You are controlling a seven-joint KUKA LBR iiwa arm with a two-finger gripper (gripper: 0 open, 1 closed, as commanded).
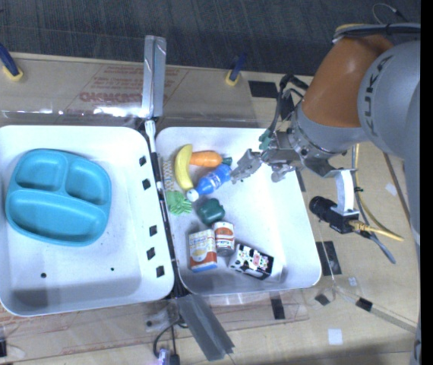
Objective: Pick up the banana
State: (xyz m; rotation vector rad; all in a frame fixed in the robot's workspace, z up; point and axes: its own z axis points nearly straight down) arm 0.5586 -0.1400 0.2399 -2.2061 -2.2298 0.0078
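- Task object: the curved yellow banana (183,166) lies in the right-hand shallow white bin (292,238), at about 10 o'clock of that bin's floor, just beside the divider wall. It lies on the bin floor, ungrasped.
- Neighbours: an orange plastic carrot (206,159) touches the banana at its 3 o'clock side; a small blue bottle with a white cap (212,182) lies slanted at its 4 o'clock; a green leafy toy piece (178,201) sits at its 6 o'clock.
- Claw: the grey two-finger claw (248,166) hangs over the bin at 3 o'clock from the banana, near the bottle's far end. Its fingers look spread and nothing is seen between them; I judge it released and empty.
- Step in hand: approach; the grasp is not yet made.
- Next move, in my judgement: travel towards 9 o'clock, past the carrot and bottle, then descend across the banana's narrow width. Crowding by the carrot and the bin wall is the chief risk.
- Writing: the grey arm housing (387,90) bears letters reading "KUKA", partly cut off. The cardboard sheet (110,86) on the worktop at 12 o'clock carries red print, too faint to read. Labels on the small tin (202,250), the jar (224,236) and the black patterned box (251,261) are illegible.
- Left bin: holds a blue divided plastic tray (57,196).
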